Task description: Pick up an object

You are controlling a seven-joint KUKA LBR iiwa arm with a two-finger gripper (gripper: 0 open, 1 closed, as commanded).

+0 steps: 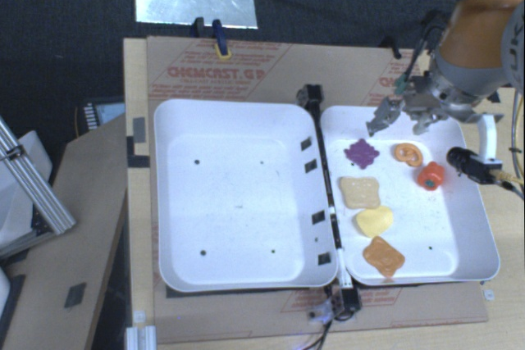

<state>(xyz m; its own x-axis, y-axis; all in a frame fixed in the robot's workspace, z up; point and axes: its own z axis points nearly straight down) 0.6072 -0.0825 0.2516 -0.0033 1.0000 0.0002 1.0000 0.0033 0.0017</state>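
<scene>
"CHEMCAST" is printed in red on the brown sheet [246, 61] under the bins. The right bin [467, 250] holds a purple piece [361, 152], pretzel [408, 152], red pepper [430, 175], cracker [360, 192], yellow piece [374, 220] and orange piece [383, 256]. The pincer [404, 120] hangs spread and bare above its far edge.

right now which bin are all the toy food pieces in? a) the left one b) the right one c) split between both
b: the purple piece, orange pretzel, red piece, beige slice, yellow piece and brown piece all lie in the right bin.
</scene>
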